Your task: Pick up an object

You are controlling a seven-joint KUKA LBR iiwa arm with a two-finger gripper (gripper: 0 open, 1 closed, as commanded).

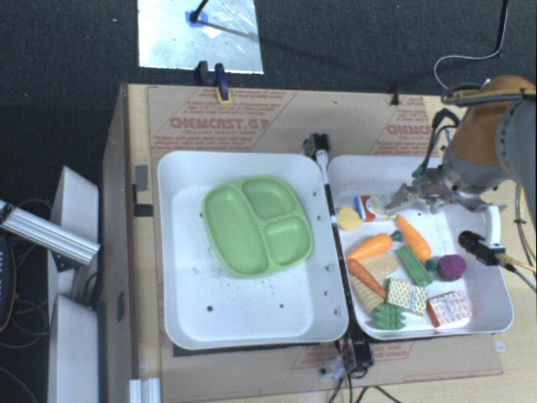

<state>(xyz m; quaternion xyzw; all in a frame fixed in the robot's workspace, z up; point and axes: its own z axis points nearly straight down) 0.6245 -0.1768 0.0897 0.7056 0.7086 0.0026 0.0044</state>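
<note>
My gripper (404,198) hangs over the far part of the right bin (500,296), just right of a small red, white and blue packet (365,206). Below it lie toy foods: a yellow disc (348,218), two orange carrots (372,246) (413,235), a green pod (413,267), a purple piece (451,266), a tan cracker (379,268), a checkered box (405,295), a red-and-white box (449,308) and a green bunch (386,316). Nothing shows between the gripper's tips.
The left bin (180,250) holds a green divided plate (256,225). A clamp (319,147) stands at the far end of the wall between the bins. The arm (491,137) rises over the right bin's far right corner.
</note>
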